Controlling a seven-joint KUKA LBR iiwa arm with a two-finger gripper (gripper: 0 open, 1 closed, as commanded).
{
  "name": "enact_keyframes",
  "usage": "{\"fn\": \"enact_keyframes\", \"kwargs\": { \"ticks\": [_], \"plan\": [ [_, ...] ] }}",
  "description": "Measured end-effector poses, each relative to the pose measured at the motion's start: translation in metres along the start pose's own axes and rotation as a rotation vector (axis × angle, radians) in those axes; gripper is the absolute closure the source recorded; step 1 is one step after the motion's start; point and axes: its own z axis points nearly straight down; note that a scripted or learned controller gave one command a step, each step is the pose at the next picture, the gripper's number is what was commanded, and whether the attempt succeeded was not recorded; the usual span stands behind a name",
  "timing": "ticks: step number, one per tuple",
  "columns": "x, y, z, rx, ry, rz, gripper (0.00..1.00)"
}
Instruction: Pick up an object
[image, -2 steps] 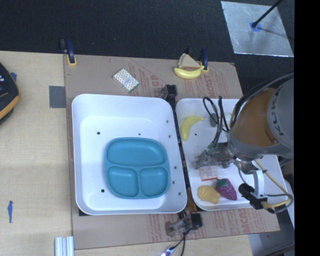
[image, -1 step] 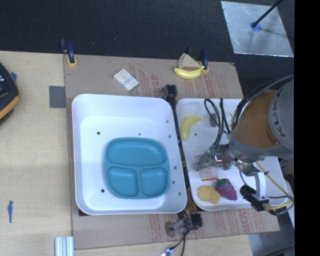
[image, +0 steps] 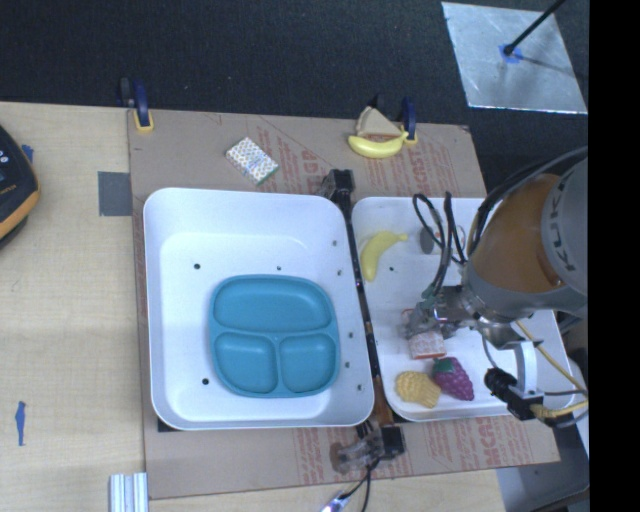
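The right bin (image: 395, 215) holds a yellow banana (image: 375, 250) at its upper left. Lower down lie a pink-and-white sandwich-like piece (image: 427, 346), a purple grape bunch (image: 453, 378) and a yellow lumpy piece (image: 417, 389). My gripper (image: 424, 320) is low in this bin, just above the sandwich piece, under the grey and orange wrist (image: 515, 250). Whether anything sits between its fingers is too small to tell.
The left bin (image: 170, 225) carries a blue three-compartment plate (image: 272, 334). Outside the bins, on the cardboard at the back, lie another banana with a slice (image: 378, 138) and a small patterned packet (image: 251, 159). Black cables (image: 440, 225) hang over the right bin.
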Motion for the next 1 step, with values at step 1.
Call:
{"fn": "enact_keyframes", "kwargs": {
  "ticks": [1],
  "plan": [
    [0.0437, 0.0885, -0.0918, -0.006, 0.000, 0.002, 1.00]
  ]
}}
